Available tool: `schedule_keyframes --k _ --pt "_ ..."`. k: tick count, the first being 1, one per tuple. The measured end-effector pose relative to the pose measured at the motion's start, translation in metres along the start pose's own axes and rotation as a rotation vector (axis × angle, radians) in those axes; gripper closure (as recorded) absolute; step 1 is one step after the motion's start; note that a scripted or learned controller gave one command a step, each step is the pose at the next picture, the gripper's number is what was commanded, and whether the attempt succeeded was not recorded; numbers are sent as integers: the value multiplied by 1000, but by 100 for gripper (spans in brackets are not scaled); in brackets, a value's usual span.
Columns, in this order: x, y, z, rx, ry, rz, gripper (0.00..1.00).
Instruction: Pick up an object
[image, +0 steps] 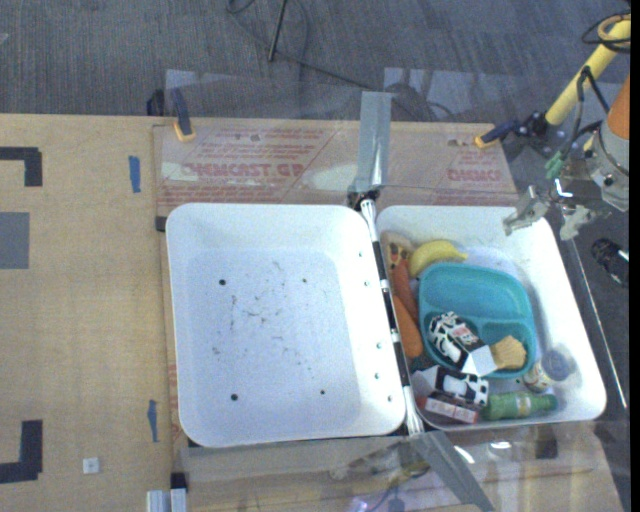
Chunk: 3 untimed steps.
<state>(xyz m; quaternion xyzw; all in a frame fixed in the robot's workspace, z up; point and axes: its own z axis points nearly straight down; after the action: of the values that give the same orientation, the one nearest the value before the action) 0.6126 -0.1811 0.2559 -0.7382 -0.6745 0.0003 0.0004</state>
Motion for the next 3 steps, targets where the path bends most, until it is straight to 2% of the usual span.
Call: schedule_keyframes --k 1,2,3 --pt "49 32 141 0 0 45 0" --pt "23 -44 167 -11 -1 -130 0" --pt "27 51 168 8 -2 -180 0"
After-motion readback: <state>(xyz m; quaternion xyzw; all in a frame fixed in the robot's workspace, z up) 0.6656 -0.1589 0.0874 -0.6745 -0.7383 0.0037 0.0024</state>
